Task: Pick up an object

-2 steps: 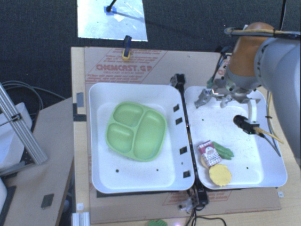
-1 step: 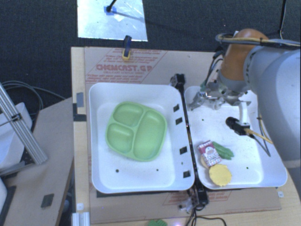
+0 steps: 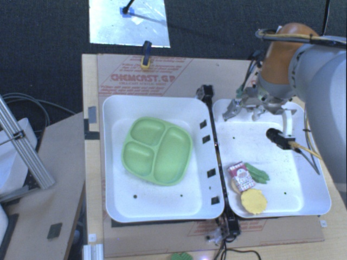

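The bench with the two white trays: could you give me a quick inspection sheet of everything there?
Surface: bench bearing a left bin and a right bin, side by side.
Job's things: in the right bin's near part, a yellow disc, a small red packet and a green pod, close together.
Clutter: green divided plate in the left bin.
Grippers: gripper above the right bin's far left corner, holding nothing visible.
Cables: dark cables left of the bench; more at its near edge.
Surroundings: shiny sheet on dark floor beyond.
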Robot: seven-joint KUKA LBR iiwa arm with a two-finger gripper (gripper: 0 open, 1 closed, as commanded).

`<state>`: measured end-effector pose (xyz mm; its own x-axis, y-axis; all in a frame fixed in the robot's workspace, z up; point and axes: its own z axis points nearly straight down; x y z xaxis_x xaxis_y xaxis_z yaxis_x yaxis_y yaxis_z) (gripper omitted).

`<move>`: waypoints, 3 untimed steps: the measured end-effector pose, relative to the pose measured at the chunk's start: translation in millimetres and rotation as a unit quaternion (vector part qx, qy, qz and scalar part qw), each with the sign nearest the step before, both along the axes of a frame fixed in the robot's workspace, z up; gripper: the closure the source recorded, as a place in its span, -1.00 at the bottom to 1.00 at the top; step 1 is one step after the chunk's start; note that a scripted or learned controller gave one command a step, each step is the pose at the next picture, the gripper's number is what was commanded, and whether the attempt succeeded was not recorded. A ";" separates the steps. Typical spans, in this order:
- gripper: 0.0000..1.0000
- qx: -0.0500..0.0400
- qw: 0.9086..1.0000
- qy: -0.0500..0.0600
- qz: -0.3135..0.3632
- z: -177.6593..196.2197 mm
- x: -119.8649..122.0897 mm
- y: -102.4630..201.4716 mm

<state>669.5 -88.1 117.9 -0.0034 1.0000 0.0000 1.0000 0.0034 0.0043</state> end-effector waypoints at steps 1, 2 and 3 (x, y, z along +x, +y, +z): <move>-1.00 0.001 1.000 0.008 -0.004 -35.9 -133.9 -8.4; -1.00 0.001 1.000 0.003 -0.002 -33.9 -150.5 4.3; 1.00 0.000 1.000 0.000 -0.002 -22.8 -148.3 3.7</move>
<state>521.3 -84.5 95.1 -0.0004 1.0000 -0.0001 1.0000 0.0004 0.0038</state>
